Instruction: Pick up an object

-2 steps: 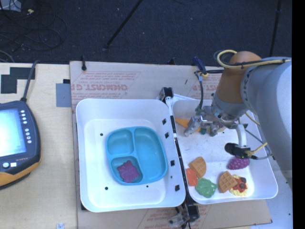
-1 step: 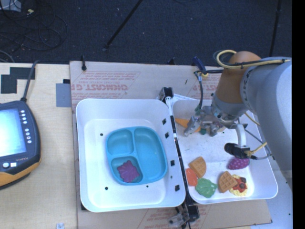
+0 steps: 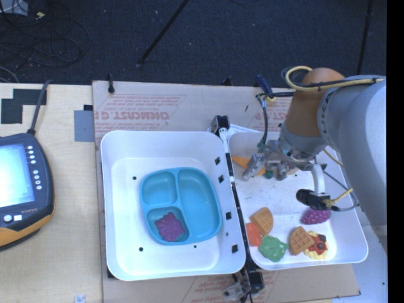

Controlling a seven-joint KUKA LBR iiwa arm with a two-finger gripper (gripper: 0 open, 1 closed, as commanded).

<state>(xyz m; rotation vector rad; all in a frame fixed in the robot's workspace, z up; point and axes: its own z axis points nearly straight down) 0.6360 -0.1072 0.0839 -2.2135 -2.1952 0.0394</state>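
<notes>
My gripper (image 3: 266,169) hangs low over the back of the right bin (image 3: 353,248), below the orange wrist band. A small orange piece (image 3: 240,161) lies just left of it, close to the bin's left wall. Nearer the front of this bin lie a brown waffle piece (image 3: 262,219), a red-orange piece (image 3: 253,233), a green lump (image 3: 273,248), a second waffle (image 3: 299,239), a yellow and red piece (image 3: 317,247) and a purple grape bunch (image 3: 315,216). I see nothing held in the gripper.
The left bin (image 3: 120,169) holds a blue divided plate (image 3: 196,197) with a purple object (image 3: 168,226) in its front-left compartment. A black divider (image 3: 228,188) runs between the bins. A teach pendant (image 3: 19,182) lies at far left. Cables hang beside the wrist.
</notes>
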